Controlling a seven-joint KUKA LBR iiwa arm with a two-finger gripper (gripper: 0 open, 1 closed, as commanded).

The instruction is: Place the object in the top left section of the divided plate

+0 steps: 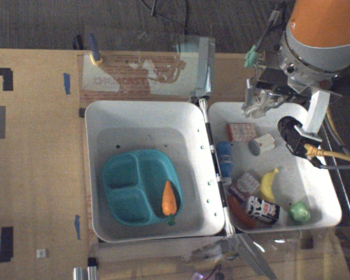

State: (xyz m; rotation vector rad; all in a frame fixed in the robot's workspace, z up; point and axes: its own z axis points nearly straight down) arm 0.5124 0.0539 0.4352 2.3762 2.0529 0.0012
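Observation:
A teal divided plate [134,186] lies in the left bin [105,127]. An orange carrot [170,198] with a green stub rests in the plate's long right section, its tip pointing up the frame. The plate's two left sections hold nothing. My gripper [261,105] hangs high over the top left corner of the right bin [324,179], far from the plate and the carrot. It is open, with nothing between its fingers.
The right bin holds several items: a pink box [242,132], a small grey cup [261,144], a blue bottle [224,156], a banana [269,182], a green object [300,212], a black-and-white carton [262,210]. A clear plastic sheet [146,69] lies behind the left bin.

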